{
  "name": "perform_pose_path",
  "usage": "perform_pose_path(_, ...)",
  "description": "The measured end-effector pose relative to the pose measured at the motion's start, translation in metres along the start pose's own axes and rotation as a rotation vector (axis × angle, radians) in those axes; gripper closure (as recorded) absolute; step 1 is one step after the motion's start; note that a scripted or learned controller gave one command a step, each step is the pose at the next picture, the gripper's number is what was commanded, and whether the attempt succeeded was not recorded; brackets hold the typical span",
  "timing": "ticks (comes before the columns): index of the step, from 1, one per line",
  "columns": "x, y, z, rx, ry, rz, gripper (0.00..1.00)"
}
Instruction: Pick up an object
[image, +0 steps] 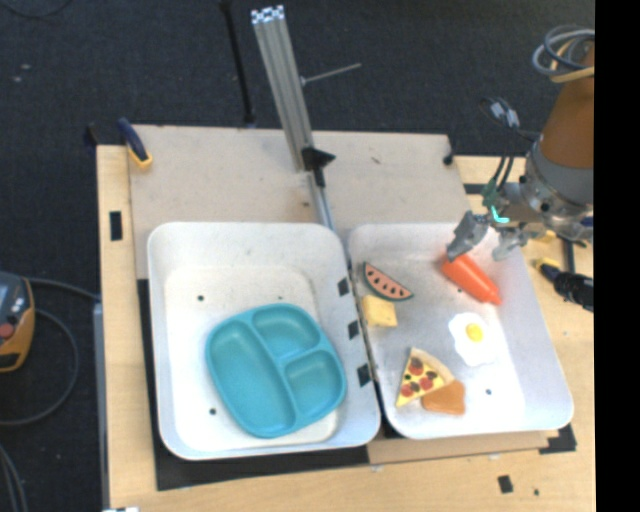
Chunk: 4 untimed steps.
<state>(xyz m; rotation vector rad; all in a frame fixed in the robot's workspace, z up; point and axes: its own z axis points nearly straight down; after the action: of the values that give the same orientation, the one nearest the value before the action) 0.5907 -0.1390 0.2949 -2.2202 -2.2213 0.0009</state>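
— Where's the gripper (489, 238)?

— Over the far side of the right bin (520, 400), fingers spread wide, holding nothing.

— And the carrot (472, 278)?

— Lying in that bin just below the fingers. A watermelon slice (387, 283), egg (473, 338) and pizza slice (424, 378) lie nearer. The blue plate (275, 368) sits in the left bin (170, 250).

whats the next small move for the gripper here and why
Probably lower straight down and close. The gripper hangs spread just above the upper end of the orange carrot in the right bin, not yet around it, and nothing lies between its fingers.
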Motion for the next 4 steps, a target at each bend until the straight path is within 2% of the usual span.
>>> perform_pose_path(1,0.0,0.001,-0.001,-0.002,0.0,0.0,0.0)
perform_pose_path(2,0.007,-0.003,0.046,0.001,-0.001,0.0,0.0)
perform_pose_path(3,0.009,0.006,0.093,0.002,-0.001,0.002,0.0)
perform_pose_path(4,0.012,-0.002,0.14,0.002,-0.001,0.001,0.0)
